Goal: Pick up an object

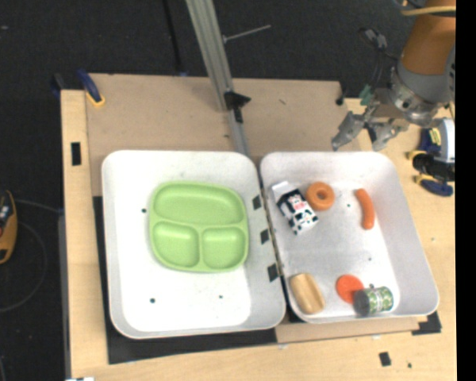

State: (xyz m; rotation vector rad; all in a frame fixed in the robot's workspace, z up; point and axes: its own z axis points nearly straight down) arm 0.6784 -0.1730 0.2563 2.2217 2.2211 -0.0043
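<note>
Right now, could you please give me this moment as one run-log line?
gripper: open, above right bin's far rim | held: nothing | right bin: donut, hot dog, can | left bin: green tray

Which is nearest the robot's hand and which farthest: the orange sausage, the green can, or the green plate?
Seen from above, with the hand just beyond the right bin's far edge:
1. Orange sausage, upper right of the right bin.
2. Green can, that bin's near right corner.
3. Green divided plate, in the left bin.
</note>
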